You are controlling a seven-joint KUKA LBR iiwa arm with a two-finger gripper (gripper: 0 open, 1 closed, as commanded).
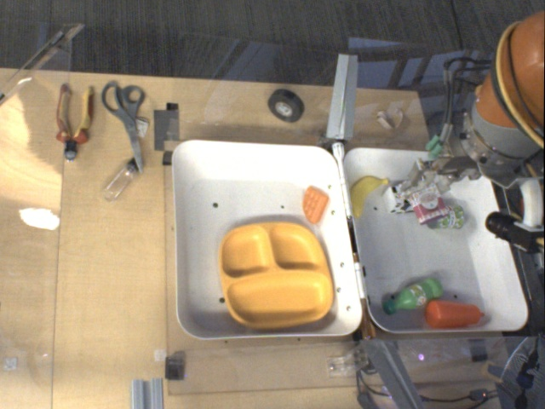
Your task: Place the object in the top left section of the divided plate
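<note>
A yellow divided plate (pixel 276 275) lies in the left bin (pixel 204 186), with two small sections at its far side and one long section at its near side. An orange waffle-like piece (pixel 316 203) rests on the bin floor just beyond the plate's far right corner. My gripper (pixel 412 196) hangs low over the far part of the right bin (pixel 494 262), between a yellow piece (pixel 366 191) and a pink and green packet (pixel 440 215). Whether anything sits in the gripper is hidden by its own body.
A green bottle (pixel 414 296) and an orange carrot-like toy (pixel 453 314) lie at the near side of the right bin. Scissors (pixel 128 113), pliers (pixel 72 118) and a tape roll (pixel 286 105) lie on the bench beyond the bins. A metal post (pixel 342 96) stands between the bins.
</note>
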